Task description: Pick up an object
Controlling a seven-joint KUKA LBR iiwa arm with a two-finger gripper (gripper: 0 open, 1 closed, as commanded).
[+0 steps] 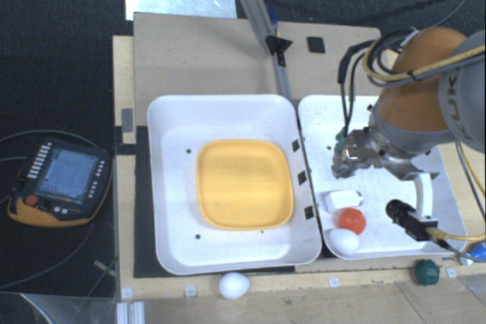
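Bins sit side by side on the worktop [190, 72], seen from above at a slant. The left bin [171, 163] holds a yellow plate [244, 184] with rounded corners, lying flat near its middle. The right bin [319, 117] carries several small things gathered at its near end: a white block [343, 199], an orange ball [351, 221] just beside and below the block, and a white egg [343, 241] against the bin's front corner, touching or nearly touching the ball.

The arm [418, 95], grey with a broad orange part, reaches in from the right over the right bin. Its end effector [343, 163] hangs over the bin's left-hand part, above the white block and apart from it. Nothing can be seen between its tips; whether they are spread or closed cannot be told from this angle. A black cylinder [406, 218] juts from the arm's white bracket over the bin's right front part.

Outside the bins, a second white egg [234, 285] lies on the worktop in front of the left bin, and a dark green ball [427, 272] rests near the right front corner. A handheld control pad [57, 180] with a screen and orange body lies on the dark floor to the left. A grey pole [254, 4] slants up from behind the bins
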